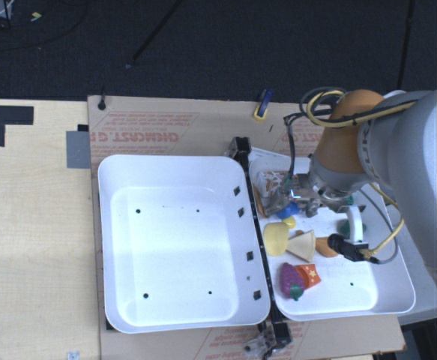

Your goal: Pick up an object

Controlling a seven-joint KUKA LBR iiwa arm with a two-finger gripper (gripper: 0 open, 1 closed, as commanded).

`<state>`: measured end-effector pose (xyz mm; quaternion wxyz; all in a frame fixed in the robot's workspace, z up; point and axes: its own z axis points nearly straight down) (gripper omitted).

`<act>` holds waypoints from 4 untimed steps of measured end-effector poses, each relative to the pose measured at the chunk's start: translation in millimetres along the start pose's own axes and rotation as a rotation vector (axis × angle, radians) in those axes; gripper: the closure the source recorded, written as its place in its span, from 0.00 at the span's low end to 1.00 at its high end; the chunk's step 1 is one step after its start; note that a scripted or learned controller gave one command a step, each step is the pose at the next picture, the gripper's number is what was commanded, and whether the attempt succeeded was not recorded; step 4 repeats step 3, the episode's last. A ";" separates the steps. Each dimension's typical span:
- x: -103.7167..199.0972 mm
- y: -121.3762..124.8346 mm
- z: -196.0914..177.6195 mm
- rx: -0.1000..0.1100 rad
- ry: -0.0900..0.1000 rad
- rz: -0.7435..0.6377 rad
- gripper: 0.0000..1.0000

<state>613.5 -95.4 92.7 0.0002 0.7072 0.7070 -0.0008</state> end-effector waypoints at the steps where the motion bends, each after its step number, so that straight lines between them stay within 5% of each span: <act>1: 5.2 29.1 5.5 0.010 -0.001 -0.002 0.00; 2: 5.3 28.6 -4.4 0.008 0.000 -0.001 1.00; 3: 97.8 37.8 -70.1 -0.018 0.037 -0.014 1.00; 4: 97.8 37.8 -70.1 -0.018 0.037 -0.014 1.00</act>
